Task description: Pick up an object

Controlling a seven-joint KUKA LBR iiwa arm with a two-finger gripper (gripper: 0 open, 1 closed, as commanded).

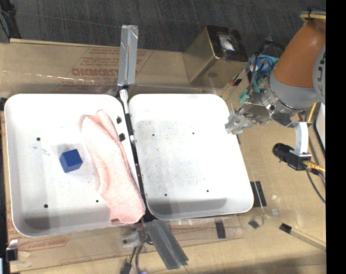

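Right bin (187, 204): we see its floor bare from wall to wall, open to a descent anywhere inside the rim. Left bin (24, 221): we find open floor along its left side and near edge. A blue cube (70, 160) sits mid-floor with free room on its left, top and bottom. Just to its right a pink cloth (111, 164) lies heaped along the bin's right wall, spilling onto the divider (127, 124) between the bins, so that side is crowded. Gripper (236, 122) hangs at the right bin's right rim, over its edge. Brown box (214, 53) stands behind the right bin, beyond the far rim.
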